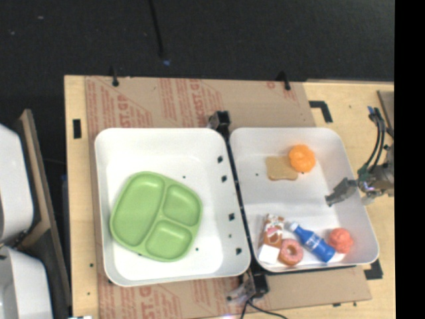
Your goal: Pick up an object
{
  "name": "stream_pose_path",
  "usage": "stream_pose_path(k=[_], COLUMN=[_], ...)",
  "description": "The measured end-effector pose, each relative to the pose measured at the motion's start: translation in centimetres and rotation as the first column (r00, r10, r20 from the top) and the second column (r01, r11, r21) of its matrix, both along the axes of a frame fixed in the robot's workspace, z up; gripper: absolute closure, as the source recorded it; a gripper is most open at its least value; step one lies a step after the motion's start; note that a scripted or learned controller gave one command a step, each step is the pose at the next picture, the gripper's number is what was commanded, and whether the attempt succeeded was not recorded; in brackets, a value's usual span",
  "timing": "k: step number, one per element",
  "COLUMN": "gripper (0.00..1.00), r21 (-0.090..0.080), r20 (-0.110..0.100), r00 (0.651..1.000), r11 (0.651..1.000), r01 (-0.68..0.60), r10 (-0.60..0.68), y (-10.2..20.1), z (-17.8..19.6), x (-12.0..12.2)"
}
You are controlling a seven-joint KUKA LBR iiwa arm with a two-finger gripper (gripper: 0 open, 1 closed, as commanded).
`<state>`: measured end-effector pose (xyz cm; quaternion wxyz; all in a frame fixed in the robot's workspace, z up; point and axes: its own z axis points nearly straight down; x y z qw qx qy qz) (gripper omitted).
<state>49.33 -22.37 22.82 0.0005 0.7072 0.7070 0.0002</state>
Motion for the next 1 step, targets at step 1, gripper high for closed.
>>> stream_pose_path(k=[1], gripper=[0.0], r21=[0.0], r20=[0.0], r00=[1.0], r11=[1.0], r01=[0.0], r10=[0.0], y=[0.0], z=[0.0], x=[0.0])
